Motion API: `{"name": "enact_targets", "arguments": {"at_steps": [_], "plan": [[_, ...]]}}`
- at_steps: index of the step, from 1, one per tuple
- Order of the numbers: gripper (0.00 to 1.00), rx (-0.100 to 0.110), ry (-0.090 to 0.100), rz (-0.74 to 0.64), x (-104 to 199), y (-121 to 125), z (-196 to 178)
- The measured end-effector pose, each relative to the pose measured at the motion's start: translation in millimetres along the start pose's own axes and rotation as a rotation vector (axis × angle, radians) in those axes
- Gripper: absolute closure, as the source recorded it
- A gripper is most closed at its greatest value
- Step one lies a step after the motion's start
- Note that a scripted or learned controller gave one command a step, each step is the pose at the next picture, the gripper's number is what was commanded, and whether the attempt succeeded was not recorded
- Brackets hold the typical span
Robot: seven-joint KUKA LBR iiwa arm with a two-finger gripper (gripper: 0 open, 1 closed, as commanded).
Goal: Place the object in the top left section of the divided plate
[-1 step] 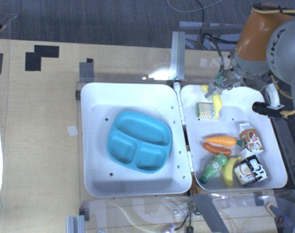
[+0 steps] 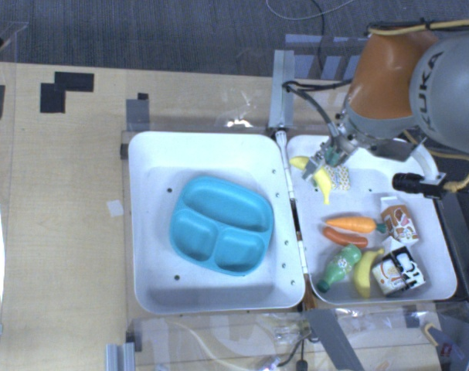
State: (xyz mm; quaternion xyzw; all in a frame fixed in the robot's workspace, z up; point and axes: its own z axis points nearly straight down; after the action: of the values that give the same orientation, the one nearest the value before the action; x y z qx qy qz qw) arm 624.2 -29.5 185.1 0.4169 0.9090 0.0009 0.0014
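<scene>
Left bin (image 2: pixel 145 207): holds one item, the blue divided plate (image 2: pixel 221 224), sitting near the bin's centre and rotated slightly clockwise. One long compartment runs along its 12-to-2 o'clock edge; two smaller ones lie along the 6 o'clock side. All compartments read as bare, so nothing has been delivered yet. The target section I take to be the upper-left part, toward 10 o'clock, though with the plate skewed that reading is a judgement.

Right bin (image 2: pixel 443 284): the supply side. At its 11 o'clock corner a small yellow banana (image 2: pixel 321 181) hangs or lies directly under the gripper (image 2: pixel 329 161), next to a pale speckled item (image 2: pixel 341 178) just at its 3 o'clock. The banana looks pinched between the fingers, narrow grip at its upper end, body trailing down toward 6 o'clock; consistent with a pick from above at the fruit's thin part. Whether it is lifted clear of the bin floor cannot be told from this slant.

Rest of the right bin, centre to 5 o'clock: carrot (image 2: pixel 351 224), a reddish piece (image 2: pixel 344 237) touching below it, green bottle (image 2: pixel 338 264), second yellow banana (image 2: pixel 364 273), two printed cartons (image 2: pixel 399 224) (image 2: pixel 396 272). All well apart from the gripper.

Judgement: step in hand is grasp and lift; transfer toward 9 o'clock over the bin divider remains.
</scene>
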Motion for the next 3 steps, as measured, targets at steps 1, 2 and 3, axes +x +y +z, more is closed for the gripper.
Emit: {"name": "enact_targets", "arguments": {"at_steps": [1, 2, 3], "plan": [[1.00, -0.001, -0.001, -0.134, -2, 27, 0], [1.00, -0.002, -0.003, -0.136, 39, -47, -127], [1.00, 0.001, 0.001, -0.432, 72, -118, -22]]}}
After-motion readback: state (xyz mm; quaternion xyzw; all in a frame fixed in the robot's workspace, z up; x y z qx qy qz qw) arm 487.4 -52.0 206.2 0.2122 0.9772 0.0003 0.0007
